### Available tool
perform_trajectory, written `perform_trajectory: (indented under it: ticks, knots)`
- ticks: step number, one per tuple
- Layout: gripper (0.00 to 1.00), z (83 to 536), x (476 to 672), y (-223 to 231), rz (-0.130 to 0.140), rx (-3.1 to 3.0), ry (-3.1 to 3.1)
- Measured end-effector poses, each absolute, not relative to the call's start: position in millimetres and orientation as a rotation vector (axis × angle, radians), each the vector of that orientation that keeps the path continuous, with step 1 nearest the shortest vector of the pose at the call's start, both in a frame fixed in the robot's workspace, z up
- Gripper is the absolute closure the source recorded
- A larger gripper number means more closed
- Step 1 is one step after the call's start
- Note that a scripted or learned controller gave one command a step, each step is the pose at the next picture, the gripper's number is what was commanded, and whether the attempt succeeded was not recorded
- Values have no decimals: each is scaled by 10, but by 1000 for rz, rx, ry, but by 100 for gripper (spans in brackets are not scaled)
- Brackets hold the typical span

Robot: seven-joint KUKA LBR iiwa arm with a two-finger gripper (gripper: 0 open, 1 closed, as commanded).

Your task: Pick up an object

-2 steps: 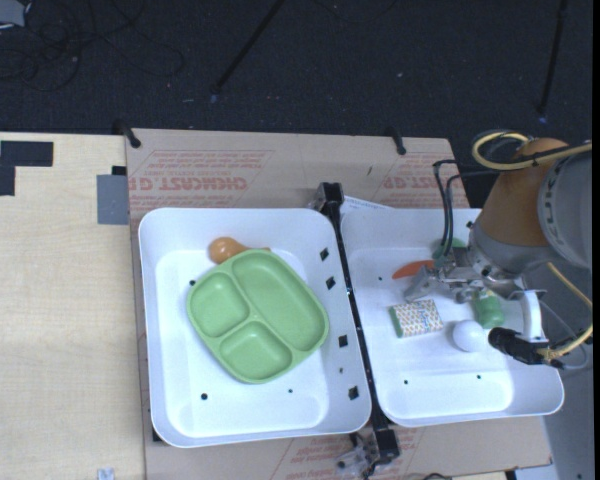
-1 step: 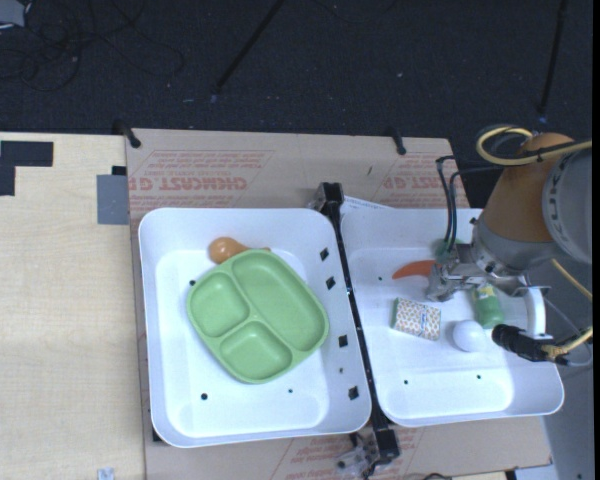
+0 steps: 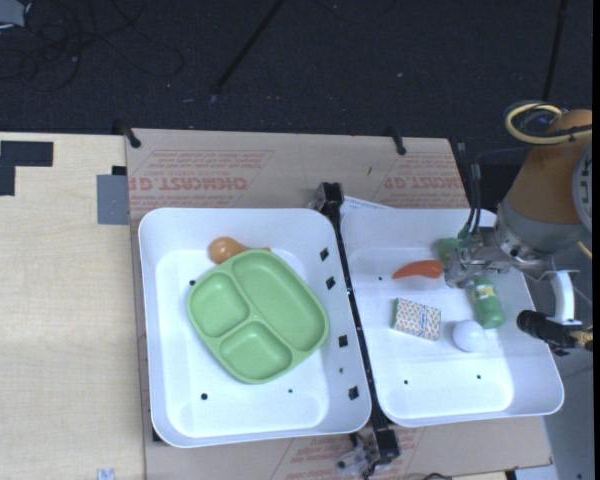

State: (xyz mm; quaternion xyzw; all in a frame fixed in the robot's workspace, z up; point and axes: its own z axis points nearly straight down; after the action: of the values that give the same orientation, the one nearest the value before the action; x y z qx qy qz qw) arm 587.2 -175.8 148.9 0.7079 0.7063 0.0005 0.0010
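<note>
Inspection of the bench: two white bins side by side. The left bin (image 3: 170,388) carries a green divided plate (image 3: 257,315) with an orange ball (image 3: 223,249) touching its upper rim. The right bin (image 3: 480,393) carries the loose items: an orange carrot (image 3: 418,268), a patterned packet (image 3: 417,319), a white ball (image 3: 468,336) and a green bottle (image 3: 488,306).

The arm (image 3: 545,193) reaches in from the right, and the claw (image 3: 470,265) is low over the upper right part of the right bin, between the carrot and the bottle. How far it is open cannot be told at this resolution. No item is visibly held.

Likely target, in my judgement, is either the carrot or the bottle; both lie just beside the claw. The carrot lies flat, long axis nearly left to right, its left end tipped slightly down; which end is the tip cannot be resolved. The bottle lies with its long axis roughly up and down the view, its upper end nearest the claw.

Recommendation: settle on one item, centre over its middle, and close across the short dimension, at right angles to the long axis. Descend fully before closing. Risk: closing off-centre may nudge a neighbouring item or roll the bottle.
</note>
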Motion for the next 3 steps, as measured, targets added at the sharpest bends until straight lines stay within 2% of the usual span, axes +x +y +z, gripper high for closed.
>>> perform_trajectory:
  ticks: [2, 3]
  knots:
    - [100, 2660, 5912, -1777, 3, 2217, 2220]
    - [100, 2498, 5822, -1308, -2, 2221, 2229]
